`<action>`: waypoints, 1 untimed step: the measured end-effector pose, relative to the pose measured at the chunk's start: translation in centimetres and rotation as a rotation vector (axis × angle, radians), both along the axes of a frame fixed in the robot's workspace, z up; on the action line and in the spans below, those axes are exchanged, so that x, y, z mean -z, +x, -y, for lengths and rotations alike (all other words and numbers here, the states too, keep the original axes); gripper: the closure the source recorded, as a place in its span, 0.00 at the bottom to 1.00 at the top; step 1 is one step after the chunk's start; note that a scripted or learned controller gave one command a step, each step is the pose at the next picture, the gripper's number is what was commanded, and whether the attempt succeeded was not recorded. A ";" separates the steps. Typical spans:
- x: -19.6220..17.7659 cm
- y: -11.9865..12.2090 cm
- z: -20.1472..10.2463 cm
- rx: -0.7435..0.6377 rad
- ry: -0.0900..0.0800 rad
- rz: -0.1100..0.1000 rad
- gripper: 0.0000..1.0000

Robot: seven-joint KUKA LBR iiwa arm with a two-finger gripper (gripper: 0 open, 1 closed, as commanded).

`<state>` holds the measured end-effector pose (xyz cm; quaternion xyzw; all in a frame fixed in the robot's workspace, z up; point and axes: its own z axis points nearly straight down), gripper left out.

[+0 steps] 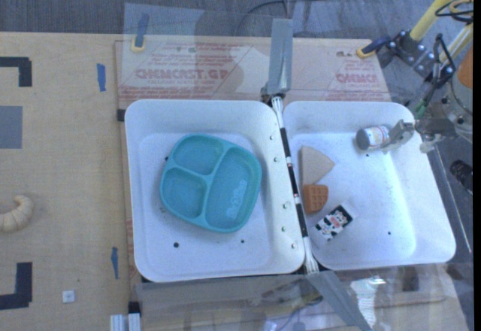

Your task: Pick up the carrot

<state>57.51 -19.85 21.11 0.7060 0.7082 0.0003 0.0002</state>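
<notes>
— What is being cut off at the right edge?
— The arm (467, 70) is being cropped there, so little of it is being shown.
— And the gripper (391, 134)?
— Its fingers are being blurred; their state cannot be told.

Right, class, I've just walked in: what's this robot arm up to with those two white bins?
The gripper hangs over the upper right of the right bin, beside a small grey cylinder. Nothing shows between its fingers. A tan wedge, an orange waffle-like piece and a black-and-white toy lie along that bin's left side. The left bin holds a teal divided plate.
</notes>
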 end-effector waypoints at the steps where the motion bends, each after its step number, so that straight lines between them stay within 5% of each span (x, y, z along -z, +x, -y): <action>1: 9.9 -4.5 0.4 -0.042 0.000 0.000 0.00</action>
